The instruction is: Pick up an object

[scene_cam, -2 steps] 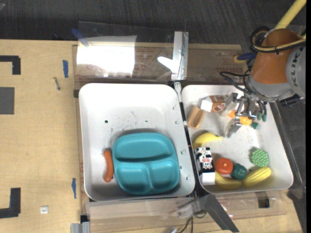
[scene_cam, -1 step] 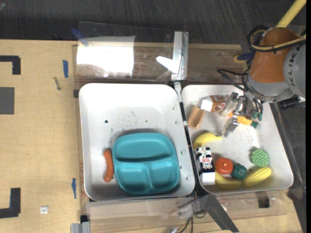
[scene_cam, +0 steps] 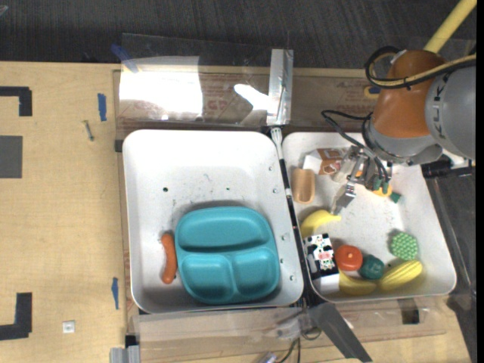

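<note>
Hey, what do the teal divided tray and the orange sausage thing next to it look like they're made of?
The teal tray looks like moulded plastic with a matte to satin finish: uniform colour, rounded edges and smooth compartments. The orange sausage, lying along the tray's left side in the left bin, is probably toy plastic or rubber, given its even colour and smooth surface, though it is too small to be sure.
</note>
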Action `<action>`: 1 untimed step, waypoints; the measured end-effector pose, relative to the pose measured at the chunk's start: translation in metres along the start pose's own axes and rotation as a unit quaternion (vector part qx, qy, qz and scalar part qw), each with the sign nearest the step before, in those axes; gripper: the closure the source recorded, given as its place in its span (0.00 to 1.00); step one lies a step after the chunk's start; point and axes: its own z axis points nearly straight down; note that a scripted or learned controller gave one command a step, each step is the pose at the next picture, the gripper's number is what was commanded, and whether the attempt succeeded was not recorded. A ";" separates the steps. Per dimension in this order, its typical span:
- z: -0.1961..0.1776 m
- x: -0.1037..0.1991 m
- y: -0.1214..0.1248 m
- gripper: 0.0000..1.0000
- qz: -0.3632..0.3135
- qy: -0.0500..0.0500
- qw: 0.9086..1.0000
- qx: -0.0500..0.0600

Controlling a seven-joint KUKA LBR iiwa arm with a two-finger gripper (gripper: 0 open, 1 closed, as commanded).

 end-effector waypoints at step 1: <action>0.003 -0.011 -0.047 0.00 -0.134 -0.010 0.991 -0.015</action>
